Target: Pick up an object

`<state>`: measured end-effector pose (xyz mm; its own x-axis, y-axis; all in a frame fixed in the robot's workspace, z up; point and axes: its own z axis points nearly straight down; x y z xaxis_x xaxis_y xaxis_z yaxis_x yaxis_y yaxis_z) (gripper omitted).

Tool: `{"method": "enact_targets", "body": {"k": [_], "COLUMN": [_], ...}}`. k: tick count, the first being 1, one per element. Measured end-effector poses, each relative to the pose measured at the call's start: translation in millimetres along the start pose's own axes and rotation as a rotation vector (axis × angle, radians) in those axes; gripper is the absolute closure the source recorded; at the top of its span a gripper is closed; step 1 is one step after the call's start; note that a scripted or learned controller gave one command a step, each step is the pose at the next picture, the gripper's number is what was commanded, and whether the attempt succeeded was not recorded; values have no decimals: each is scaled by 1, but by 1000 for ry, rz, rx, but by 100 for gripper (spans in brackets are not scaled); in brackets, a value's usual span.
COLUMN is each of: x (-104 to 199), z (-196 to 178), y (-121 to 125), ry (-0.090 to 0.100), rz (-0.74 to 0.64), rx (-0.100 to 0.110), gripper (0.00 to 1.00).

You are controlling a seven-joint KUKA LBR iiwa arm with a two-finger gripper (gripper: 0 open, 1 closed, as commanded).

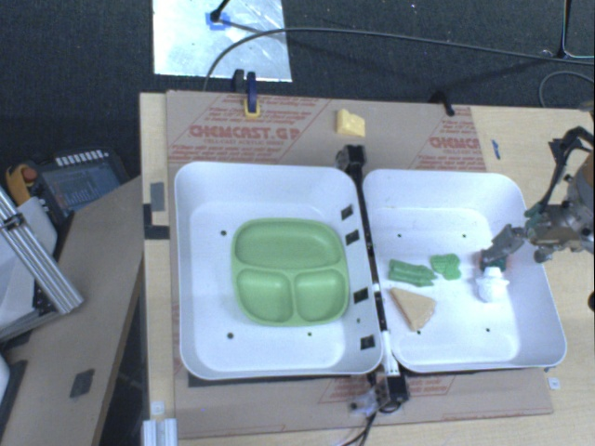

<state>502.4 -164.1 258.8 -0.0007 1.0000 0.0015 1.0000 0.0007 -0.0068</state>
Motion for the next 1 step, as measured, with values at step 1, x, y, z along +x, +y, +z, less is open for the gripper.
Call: {"method": "enact_targets", "body": {"k": [1], "x": [0], "z": [-4], "y": [2], "ry": [-2], "rz": [-3], "rx": [-9], "gripper": [0]}}
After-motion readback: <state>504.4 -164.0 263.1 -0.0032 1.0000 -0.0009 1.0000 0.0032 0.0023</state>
